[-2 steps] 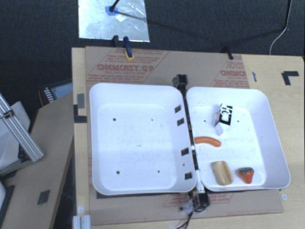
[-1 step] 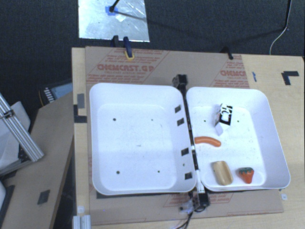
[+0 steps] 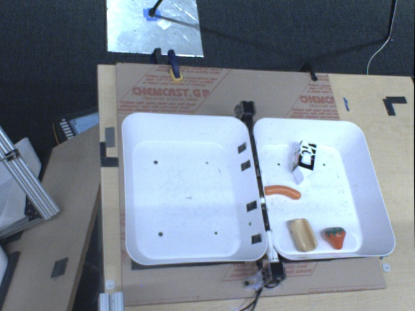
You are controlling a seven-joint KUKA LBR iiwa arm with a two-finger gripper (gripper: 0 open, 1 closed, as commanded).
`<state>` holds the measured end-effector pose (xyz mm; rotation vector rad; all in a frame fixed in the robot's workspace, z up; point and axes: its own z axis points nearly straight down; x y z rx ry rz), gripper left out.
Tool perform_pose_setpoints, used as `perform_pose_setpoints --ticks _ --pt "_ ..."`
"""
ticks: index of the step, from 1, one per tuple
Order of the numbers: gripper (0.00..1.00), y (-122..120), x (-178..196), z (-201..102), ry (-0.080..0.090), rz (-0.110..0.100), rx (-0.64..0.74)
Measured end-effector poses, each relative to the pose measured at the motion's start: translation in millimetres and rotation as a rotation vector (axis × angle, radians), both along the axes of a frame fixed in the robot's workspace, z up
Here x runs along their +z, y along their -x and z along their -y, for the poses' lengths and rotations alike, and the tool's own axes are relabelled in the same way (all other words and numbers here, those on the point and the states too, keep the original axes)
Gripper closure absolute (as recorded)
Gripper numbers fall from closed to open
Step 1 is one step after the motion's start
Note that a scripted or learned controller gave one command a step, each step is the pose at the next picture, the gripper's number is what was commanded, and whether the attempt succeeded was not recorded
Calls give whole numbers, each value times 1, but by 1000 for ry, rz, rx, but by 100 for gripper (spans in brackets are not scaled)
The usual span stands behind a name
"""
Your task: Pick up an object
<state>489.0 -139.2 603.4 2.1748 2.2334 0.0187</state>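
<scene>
Lying loose in the right bin point(image 3: 373, 173): a light, stiff-looking orange sausage point(image 3: 283, 191), likely slippery, best pinched across its narrow middle; gripper state impossible to tell.

Two white bins side by side on a brown board point(image 3: 214, 86). Left bin point(image 3: 188, 193) bare white floor. Right bin point(image 3: 373, 193) holds four things: black-and-white box point(image 3: 303, 157) at far middle, orange sausage point(image 3: 283, 192) near the left wall, tan bread piece point(image 3: 301, 234) and red strawberry point(image 3: 335, 237) along the near edge, apart.
</scene>
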Motion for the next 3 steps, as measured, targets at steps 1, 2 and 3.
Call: perform_pose_setpoints --ticks 1,2,3 --pt "100 0 12 0 2 5 3" --pt "0 0 11 0 1 4 3" --pt "100 -1 23 0 3 8 5"
